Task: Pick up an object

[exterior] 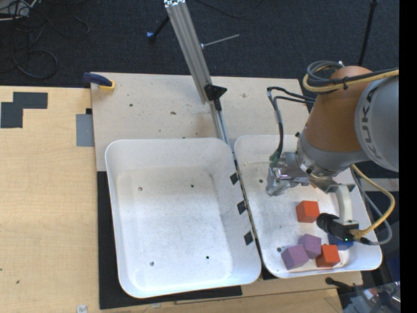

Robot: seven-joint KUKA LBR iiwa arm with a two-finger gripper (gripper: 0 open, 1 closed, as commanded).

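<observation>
The left bin (172, 220) sits beside the right bin (260, 175). Over the right bin's upper part hangs the gripper (277, 184) — whether it is spread or closed cannot be told. Lower right lie an orange block (307, 211), two purple blocks (301, 251) and another orange block (328, 256) — apart from the gripper.
</observation>
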